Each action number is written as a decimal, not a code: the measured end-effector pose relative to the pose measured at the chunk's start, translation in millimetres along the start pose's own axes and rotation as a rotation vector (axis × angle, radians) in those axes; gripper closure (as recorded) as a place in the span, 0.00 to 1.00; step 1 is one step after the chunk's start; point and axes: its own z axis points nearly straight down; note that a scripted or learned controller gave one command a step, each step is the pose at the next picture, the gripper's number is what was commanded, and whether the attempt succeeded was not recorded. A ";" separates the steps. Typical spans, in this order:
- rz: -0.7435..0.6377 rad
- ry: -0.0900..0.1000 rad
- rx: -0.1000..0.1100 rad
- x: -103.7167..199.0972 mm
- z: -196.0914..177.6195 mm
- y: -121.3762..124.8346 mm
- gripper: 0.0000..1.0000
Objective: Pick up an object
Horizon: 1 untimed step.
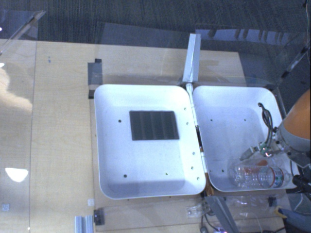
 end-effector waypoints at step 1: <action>0.000 -0.006 -0.010 -1.0 -12.7 3.8 1.00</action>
